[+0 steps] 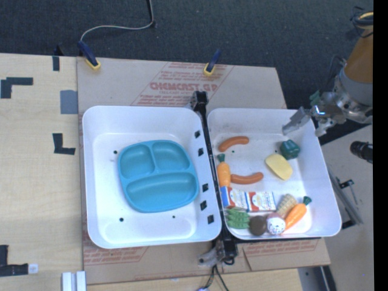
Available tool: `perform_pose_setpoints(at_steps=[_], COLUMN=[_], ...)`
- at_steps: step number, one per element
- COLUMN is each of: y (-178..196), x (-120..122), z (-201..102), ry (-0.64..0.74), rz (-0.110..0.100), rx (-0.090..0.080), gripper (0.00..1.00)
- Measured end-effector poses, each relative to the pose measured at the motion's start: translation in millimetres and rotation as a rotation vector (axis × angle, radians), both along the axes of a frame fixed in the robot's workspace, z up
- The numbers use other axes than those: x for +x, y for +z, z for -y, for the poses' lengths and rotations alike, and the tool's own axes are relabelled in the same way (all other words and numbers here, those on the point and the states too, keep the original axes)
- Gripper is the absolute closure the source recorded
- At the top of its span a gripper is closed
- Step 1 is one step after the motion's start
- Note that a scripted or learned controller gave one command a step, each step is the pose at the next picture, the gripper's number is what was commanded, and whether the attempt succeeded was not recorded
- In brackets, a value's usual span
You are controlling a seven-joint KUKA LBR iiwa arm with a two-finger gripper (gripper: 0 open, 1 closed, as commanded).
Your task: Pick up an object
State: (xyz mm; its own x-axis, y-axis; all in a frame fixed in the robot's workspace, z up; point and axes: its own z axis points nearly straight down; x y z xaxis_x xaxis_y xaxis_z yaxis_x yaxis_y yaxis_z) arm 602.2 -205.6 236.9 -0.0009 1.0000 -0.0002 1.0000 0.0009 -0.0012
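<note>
Pincer (301, 121) poised over the far right rim of the right bin (324, 180), pinching nothing; finger spread impossible to tell.

In the right bin: two sausages (234, 142) toward the far left and middle, green block (289, 148) and yellow wedge (279, 167) near the right wall, orange carrot (224, 174) along the left wall, printed carton (251, 200) and small toys crowded along the near edge. In the left bin (97, 162): blue divided plate (159, 175), lying centred.
</note>
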Motion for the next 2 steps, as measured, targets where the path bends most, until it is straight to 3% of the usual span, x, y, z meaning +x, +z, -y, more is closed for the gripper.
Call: perform_pose_setpoints(at_steps=[1, 2], y=[-133.9, -129.2], x=[56.4, 8.7], z=[17.0, -0.8], ry=[0.001, 0.0], rz=[-0.003, -0.001], rx=[0.001, 0.0], gripper=[0.0, 0.0])
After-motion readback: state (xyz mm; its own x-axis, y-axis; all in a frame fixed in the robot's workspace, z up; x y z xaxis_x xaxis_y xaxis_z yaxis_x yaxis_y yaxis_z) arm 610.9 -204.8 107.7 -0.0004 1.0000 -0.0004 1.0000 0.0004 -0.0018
